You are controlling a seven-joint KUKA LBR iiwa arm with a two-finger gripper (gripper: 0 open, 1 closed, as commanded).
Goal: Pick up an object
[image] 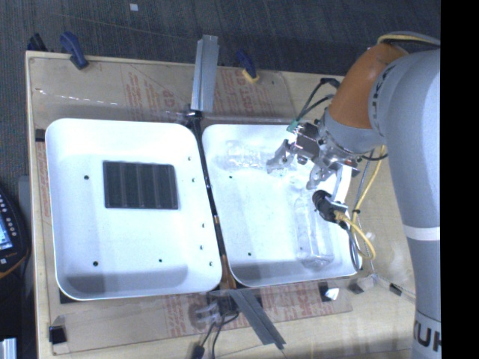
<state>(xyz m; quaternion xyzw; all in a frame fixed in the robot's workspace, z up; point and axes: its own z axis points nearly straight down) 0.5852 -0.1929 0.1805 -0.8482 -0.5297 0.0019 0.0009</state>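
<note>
end effector (299, 161) sits low over the right bin (254, 271), in its upper right part, near the back wall. from my feed the fingers read as spread, two dark prongs splayed apart, nothing visibly between them. grey arm (415, 126) comes in from the right, orange band (359, 88) above the wrist, cables looping off beside it.

clear plastic items in the right bin, hard to make out against the white. one clear cup-like piece (241, 155) lies just left of the end effector, near the back wall; touching or apart, cannot tell. a clear bottle (308, 234) lies lengthwise along the right wall, below the end effector toward the front edge, apart from the fingers.

left bin (75, 268) holds a dark ribbed rectangular block (141, 185), flat, about centre, well apart from the end effector.

both bins side by side on the table (112, 88); blue clamps (73, 51) on the far edge.
</note>
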